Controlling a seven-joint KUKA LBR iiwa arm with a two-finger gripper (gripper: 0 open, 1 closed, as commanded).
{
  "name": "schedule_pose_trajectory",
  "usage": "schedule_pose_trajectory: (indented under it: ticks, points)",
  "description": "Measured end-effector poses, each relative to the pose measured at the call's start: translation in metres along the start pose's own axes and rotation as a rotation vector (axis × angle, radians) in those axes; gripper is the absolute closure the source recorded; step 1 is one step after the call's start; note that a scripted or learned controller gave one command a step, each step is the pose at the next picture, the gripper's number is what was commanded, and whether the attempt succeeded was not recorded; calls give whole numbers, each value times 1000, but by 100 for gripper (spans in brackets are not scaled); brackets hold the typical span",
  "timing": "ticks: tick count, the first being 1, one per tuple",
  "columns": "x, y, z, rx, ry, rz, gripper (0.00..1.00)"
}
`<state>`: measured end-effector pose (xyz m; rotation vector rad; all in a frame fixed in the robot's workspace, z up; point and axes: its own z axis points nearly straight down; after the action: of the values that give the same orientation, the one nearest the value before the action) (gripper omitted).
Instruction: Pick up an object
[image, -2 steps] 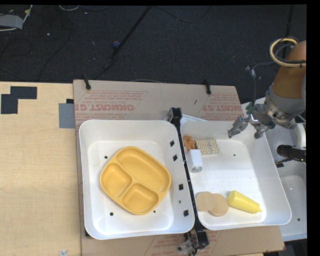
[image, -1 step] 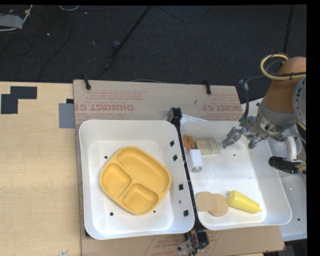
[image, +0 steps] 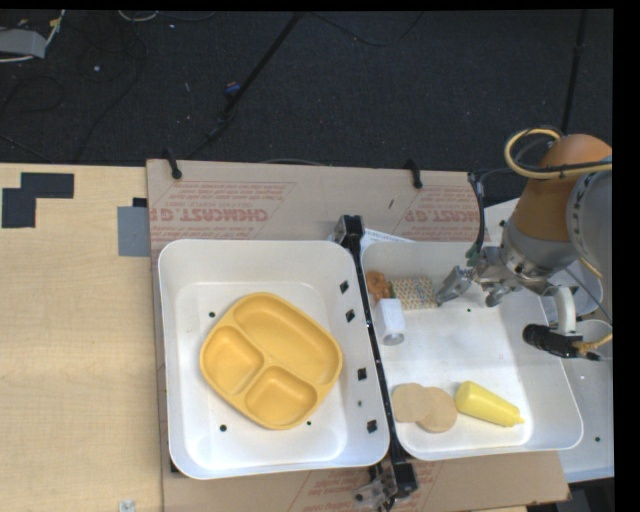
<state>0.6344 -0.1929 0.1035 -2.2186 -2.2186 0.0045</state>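
The arm (image: 560, 205) comes in from the right side of the scene, its orange band rounded and high at the far right, with the grey wrist below it bending leftward and down. The gripper (image: 462, 283) sits at the arm's left end, pointing to the left and a little toward the near side. Its two metal fingers (image: 450, 287) stand spread apart with nothing between them.
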Motion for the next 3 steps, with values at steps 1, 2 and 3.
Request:
schedule_pose_trajectory:
  ticks: [1, 2, 3]
  points:
    - [0, 0, -12, -1, 0, 0, 100]
    - [-4, -3, -56, -7, -2, 2, 100]
    - [-12, -2, -103, -8, -2, 1, 100]
